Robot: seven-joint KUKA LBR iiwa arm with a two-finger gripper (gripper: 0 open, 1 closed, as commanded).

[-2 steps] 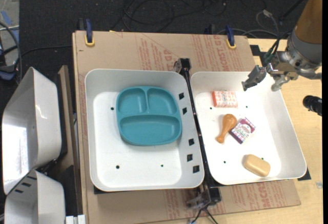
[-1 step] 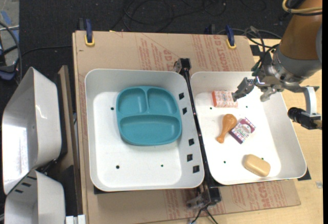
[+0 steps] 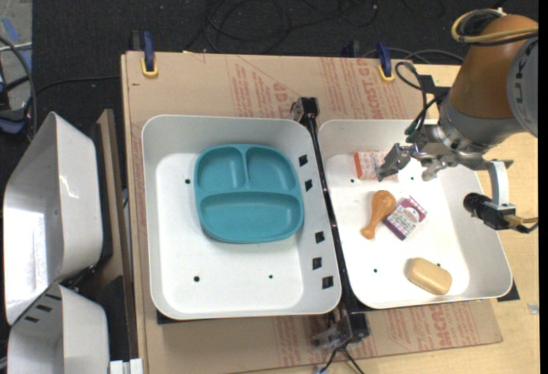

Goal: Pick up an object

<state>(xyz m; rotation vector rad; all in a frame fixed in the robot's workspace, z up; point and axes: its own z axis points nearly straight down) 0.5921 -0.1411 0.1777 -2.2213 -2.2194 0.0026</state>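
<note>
Over the right bin (image 3: 479,265), the gripper (image 3: 401,160) hangs with its dark fingers spread apart and nothing between them. At its nine o'clock, just beside it, lies a small red-and-white packet (image 3: 368,163). At its six o'clock lie an orange drumstick toy (image 3: 378,211) and, touching that, a purple packet (image 3: 406,216); a tan bread roll (image 3: 428,276) sits farther toward five o'clock. Beside it, the left bin (image 3: 167,192) bears a teal divided plate (image 3: 249,193).

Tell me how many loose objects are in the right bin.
4. A red-and-white packet near the gripper, an orange toy drumstick mid-bin, a purple packet touching it, a tan bread roll in front. The arm may hide more.
</note>
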